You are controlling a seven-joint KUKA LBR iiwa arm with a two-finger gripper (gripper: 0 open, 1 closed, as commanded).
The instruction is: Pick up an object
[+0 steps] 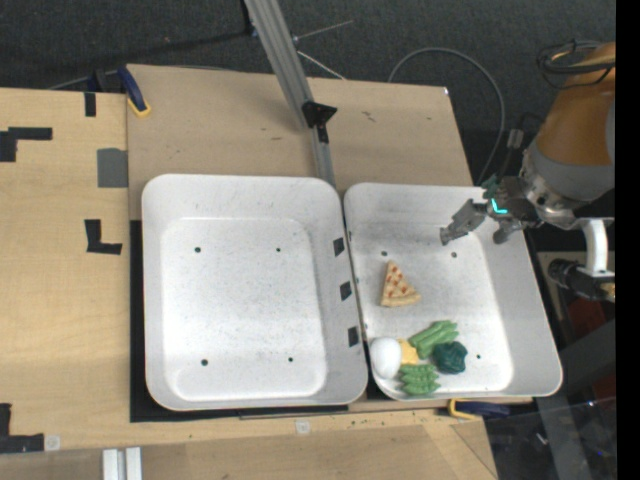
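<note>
— Near the middle of the right bin [520,298] we see the pizza slice [398,286] lying flat, well apart from our gripper [478,220].
— It looks light, stiff, toy-like. We'd pinch across its narrow sides. Whether our jaws are open, we cannot tell.

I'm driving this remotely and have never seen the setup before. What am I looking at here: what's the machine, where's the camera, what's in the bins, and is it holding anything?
One camera looks down at a slant on a wooden bench with two shallow white bins: the left bin and the right bin. The robot arm reaches in from the right, grey with an orange band. Its gripper hangs over the right bin's far part, with nothing between its fingers. In the right bin lie a pizza slice toy mid-bin and, in the near corner, a cluster: a white egg, green vegetable toys and a dark green piece.
</note>
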